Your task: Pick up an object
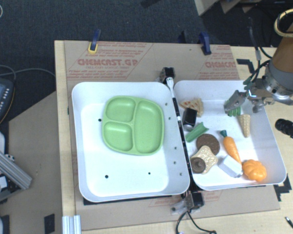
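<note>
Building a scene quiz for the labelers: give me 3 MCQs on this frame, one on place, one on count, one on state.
1. Where does the green divided plate lie?
A. in the left bin
B. in the right bin
C. on the bare bench

2. How many compartments does the plate have?
A. two
B. three
C. five

3. How does the carrot stand relative to the gripper?
A. clamped in it
B. lying in the right bin, apart from it
C. resting on the plate

Answers:
1 A: the plate sits on the left bin's floor.
2 B: two small sections and one long one show.
3 B: the carrot lies among the toys, below the gripper near the ice cream cone.
</note>
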Available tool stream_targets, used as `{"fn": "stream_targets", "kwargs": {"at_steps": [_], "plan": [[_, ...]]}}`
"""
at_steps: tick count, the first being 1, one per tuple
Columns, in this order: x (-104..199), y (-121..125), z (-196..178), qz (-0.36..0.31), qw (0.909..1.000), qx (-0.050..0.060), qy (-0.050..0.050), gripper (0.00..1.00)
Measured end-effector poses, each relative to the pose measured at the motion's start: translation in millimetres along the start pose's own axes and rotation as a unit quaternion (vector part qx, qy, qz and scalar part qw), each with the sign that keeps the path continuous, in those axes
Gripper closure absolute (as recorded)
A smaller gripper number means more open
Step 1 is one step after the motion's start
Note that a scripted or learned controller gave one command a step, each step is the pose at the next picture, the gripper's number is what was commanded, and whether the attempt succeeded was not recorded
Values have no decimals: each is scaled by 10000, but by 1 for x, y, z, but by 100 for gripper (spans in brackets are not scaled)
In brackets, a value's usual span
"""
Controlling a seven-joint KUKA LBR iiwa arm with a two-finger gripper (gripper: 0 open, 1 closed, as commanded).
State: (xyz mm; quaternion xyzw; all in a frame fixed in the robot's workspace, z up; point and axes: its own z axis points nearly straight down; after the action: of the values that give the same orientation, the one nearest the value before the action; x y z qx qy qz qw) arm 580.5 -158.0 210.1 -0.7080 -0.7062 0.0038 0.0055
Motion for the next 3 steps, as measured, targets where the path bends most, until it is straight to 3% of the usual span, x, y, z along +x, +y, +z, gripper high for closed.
{"fn": "stream_targets", "kwargs": {"at_steps": [1, 3], "plan": [[0, 3, -7, -13, 10000, -67, -12, 0], [1, 19, 101, -16, 10000, -44, -7, 0]]}}
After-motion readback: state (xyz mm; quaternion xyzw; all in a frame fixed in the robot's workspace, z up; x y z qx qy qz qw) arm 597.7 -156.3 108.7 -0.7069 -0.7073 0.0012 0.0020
